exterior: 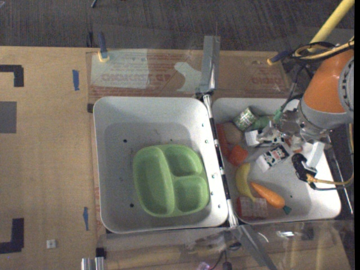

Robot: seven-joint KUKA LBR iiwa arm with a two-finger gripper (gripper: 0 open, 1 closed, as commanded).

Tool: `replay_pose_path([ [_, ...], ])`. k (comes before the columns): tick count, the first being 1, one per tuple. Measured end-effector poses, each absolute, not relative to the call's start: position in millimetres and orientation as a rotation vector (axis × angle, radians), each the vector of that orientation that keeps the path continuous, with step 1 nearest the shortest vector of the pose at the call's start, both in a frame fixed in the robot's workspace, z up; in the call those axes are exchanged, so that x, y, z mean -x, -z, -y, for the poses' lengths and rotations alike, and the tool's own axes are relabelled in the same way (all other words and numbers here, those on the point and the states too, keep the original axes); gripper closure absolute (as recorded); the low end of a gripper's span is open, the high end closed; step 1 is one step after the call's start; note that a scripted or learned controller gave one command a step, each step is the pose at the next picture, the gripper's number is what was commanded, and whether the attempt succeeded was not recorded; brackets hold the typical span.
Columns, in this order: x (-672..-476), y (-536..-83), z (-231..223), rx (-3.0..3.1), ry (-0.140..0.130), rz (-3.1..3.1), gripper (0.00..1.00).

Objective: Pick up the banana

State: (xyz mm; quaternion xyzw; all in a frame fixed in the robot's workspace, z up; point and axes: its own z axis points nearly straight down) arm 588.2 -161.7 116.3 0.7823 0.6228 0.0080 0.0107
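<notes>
The banana point(242, 180), short, yellow and gently curved, lies near the right bin's point(332, 207) left wall, just beside a carrot point(268, 195). The gripper point(274, 145) hangs over the clutter toward the bin's far edge; whether it grips anything cannot be told.

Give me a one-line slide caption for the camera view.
Gripper hovers over the cluttered right bin, the banana lying beside a carrot; green divided plate in the left bin.

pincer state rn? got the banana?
Pincer: over the right bin, open or closed cannot be told. Banana lies in that bin beside the carrot, not held.
</notes>
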Motion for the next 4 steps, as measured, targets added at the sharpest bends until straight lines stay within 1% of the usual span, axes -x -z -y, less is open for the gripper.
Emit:
replay_pose_path([
  [1, -579.1, -86, 95, -2.426, -0.005, -1.994, 0.00],
  [2, -565.5, -94, 97, -2.167, 0.000, -2.278, 0.00],
  [3, -615.2, -186, 9, -1.944, -0.004, -2.465, 0.00],
  [4, -576.6, -243, -26, -2.010, -0.003, -2.411, 0.00],
])
